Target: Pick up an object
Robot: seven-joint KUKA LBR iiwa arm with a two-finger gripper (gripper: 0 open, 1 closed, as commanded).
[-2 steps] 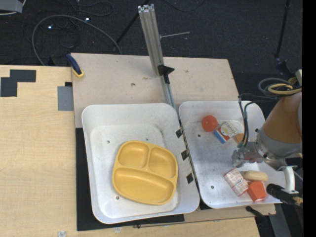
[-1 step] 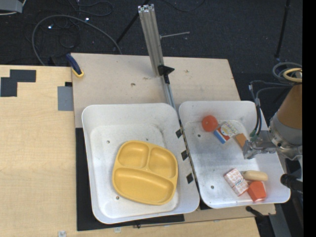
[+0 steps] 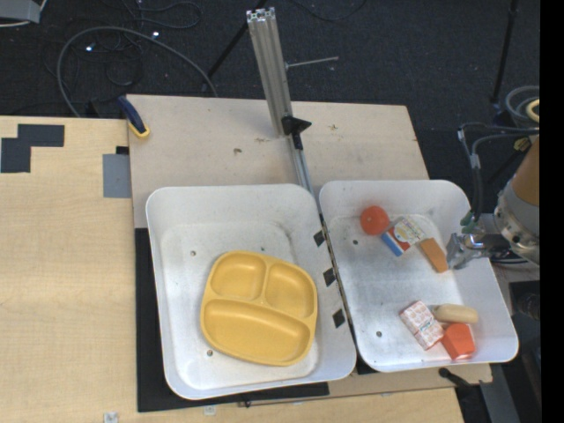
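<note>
At the right rim of the right bin (image 3: 388, 359), the gripper (image 3: 464, 247) is small and blurred, so whether it is open or shut, or holds anything, cannot be told; much of the arm (image 3: 520, 210) is cut off at the picture's side. Just beside it to the left lie an orange stick (image 3: 432, 255), a white packet (image 3: 407, 233) and a red ball (image 3: 374, 219). Nearer the camera, a pink box (image 3: 421, 322), tan roll (image 3: 456, 314) and orange-red block (image 3: 458, 341) crowd the corner. Bare floor lies between. Farther left, a yellow tray (image 3: 260, 308) sits in the left bin (image 3: 176, 227).
</note>
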